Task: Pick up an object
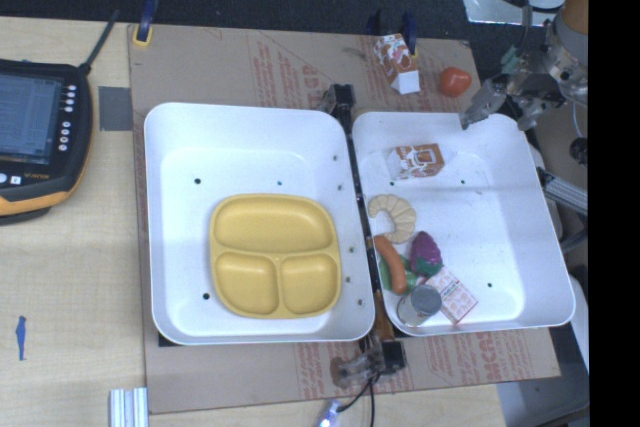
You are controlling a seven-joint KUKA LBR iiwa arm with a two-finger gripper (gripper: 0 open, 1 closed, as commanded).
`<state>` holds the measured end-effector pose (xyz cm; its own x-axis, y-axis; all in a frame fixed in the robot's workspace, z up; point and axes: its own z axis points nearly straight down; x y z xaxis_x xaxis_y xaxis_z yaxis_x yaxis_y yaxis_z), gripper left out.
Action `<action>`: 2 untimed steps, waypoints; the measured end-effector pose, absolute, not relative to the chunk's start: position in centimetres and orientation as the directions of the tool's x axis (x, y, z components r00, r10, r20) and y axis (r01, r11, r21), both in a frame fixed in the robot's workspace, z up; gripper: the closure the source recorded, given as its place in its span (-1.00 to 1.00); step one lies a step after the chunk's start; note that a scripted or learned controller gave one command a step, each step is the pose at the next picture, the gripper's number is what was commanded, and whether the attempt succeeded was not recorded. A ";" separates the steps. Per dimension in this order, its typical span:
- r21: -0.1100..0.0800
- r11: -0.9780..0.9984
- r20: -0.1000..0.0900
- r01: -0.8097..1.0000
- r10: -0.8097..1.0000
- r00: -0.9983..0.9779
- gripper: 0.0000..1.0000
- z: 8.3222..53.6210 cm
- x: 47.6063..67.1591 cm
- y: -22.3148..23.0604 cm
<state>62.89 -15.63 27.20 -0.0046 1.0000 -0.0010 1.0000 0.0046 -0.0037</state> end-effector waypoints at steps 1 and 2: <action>-0.005 0.004 -0.001 1.000 1.000 -0.004 -1.00 22.0 51.5 -21.3; -0.006 0.007 0.000 1.000 1.000 -0.007 -1.00 13.2 58.1 -13.3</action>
<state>58.15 -13.27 13.23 -0.0075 1.0000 -0.0003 1.0000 0.0074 -0.0055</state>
